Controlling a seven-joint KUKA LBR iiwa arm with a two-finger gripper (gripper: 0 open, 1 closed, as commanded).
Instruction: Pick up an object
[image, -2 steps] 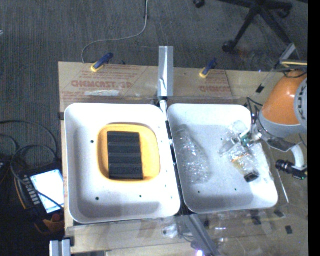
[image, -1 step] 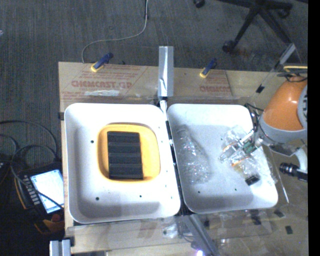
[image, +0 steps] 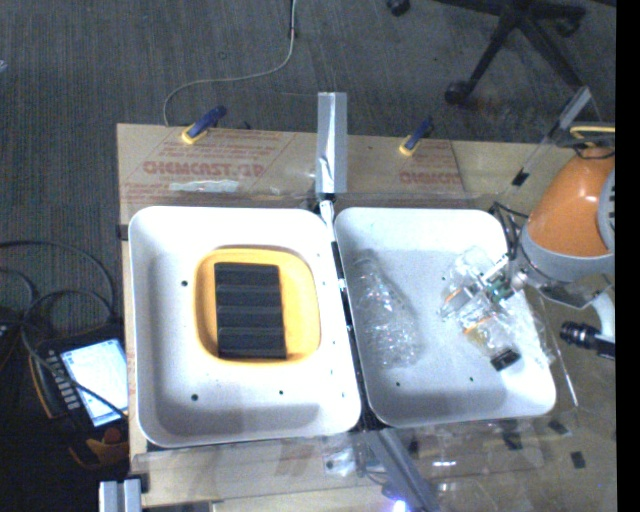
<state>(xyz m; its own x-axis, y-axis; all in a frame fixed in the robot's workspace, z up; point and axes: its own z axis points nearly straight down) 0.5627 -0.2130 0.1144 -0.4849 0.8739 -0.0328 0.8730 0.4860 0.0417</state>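
Landmark: you are looking down on two shallow white plastic bins side by side; take the right white bin (image: 400, 400) as your reference for everything below.
Arm: the grey arm with the orange band (image: 570, 215) is reaching in over the right bin's right rim, and its wrist is sitting just above the bin's right half.
Gripper: the two-finger gripper (image: 487, 300) is hanging low over the right half of the right bin, amid clear, glinting parts that are blurring its outline.
Fingers: you cannot tell whether they are spread or closed; the transparent clutter around them is hiding the gap, and nothing is showing clearly between them.
Task's thing: the crumpled clear plastic bottle (image: 385, 315) is lying on the floor of the right bin, left of centre, well apart from the gripper and near the bin's left wall.
Small item: a small dark block (image: 505, 357) is lying in the right bin, just below the gripper, towards the bin's lower right corner.
Neighbour bin: the left white bin (image: 160, 380) is touching the right bin's left rim; a yellow rounded tray with a black ribbed insert (image: 250, 310) is resting in its middle.
Worktop: the brown board worktop (image: 220, 165) is carrying both bins, with two blue-and-yellow clamps (image: 203, 124) at its far edge, beyond the right bin's top rim.
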